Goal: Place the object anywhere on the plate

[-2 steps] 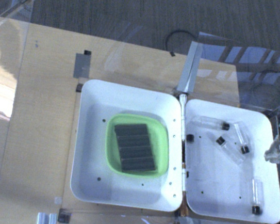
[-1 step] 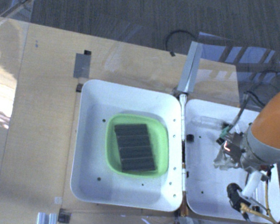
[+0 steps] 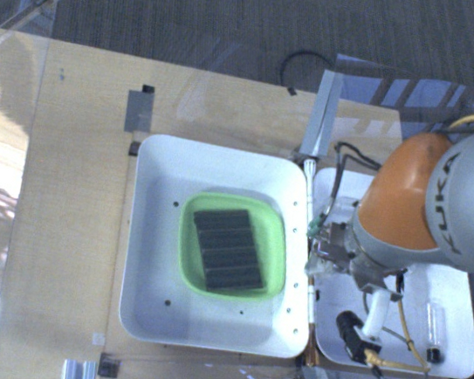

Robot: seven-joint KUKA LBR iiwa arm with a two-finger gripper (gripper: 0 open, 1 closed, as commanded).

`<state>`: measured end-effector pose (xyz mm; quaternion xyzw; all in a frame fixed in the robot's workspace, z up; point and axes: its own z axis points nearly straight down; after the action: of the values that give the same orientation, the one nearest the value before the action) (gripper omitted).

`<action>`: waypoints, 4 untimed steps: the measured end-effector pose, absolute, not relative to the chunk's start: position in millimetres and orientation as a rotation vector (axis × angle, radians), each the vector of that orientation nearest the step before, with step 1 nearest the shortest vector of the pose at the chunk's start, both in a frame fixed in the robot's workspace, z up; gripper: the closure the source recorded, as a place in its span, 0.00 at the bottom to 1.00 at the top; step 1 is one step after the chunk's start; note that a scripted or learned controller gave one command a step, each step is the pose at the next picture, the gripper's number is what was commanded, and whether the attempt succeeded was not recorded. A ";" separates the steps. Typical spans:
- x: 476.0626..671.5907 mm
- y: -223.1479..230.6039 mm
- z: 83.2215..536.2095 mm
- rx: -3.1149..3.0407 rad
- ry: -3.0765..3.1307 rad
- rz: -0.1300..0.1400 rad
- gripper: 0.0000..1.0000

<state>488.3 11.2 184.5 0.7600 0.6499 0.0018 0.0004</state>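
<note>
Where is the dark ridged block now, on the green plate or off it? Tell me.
On it. The dark ridged block lies flat inside the green plate, in the left bin, green rim showing all around it.

The wooden bench carries two white bins side by side: the left bin and the right bin. A small grey block, perhaps a bracket, sits behind the left bin.
</note>
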 end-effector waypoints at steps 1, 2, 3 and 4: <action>488.4 10.8 184.5 2.387 2.040 0.006 0.00; 509.3 -40.2 185.2 2.394 2.028 0.007 0.00; 521.7 -111.8 182.6 2.341 2.087 0.006 0.00; 488.8 -172.0 270.0 2.415 1.999 0.007 0.00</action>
<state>488.8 -172.0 270.0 0.7703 0.6377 0.0022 0.0034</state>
